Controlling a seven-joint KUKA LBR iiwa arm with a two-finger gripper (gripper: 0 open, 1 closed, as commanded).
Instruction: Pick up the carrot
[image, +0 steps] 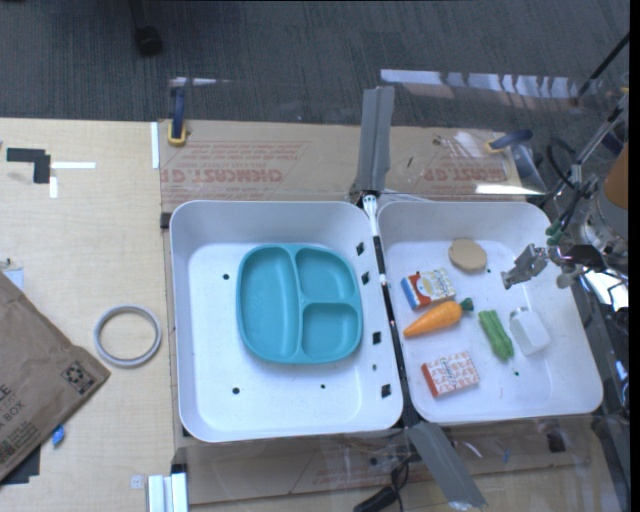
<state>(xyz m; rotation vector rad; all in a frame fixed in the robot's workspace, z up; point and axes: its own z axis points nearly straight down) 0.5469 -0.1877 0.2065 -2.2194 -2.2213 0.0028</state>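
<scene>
In right bin (574, 390), carrot (434, 319), red-labelled packet (450, 374), writing illegible

Light wood tabletop (80, 250), seen well left of the jaws. Two white bins are carried on it side by side, touching along their inner edges: left bin (205, 400) and right bin (570, 390), the right one lying under the jaws. A roll of tape (127, 334) lies flat on the wood left of the left bin. A cardboard box (40, 375) sits beyond the tape, farthest from the jaws.
</scene>
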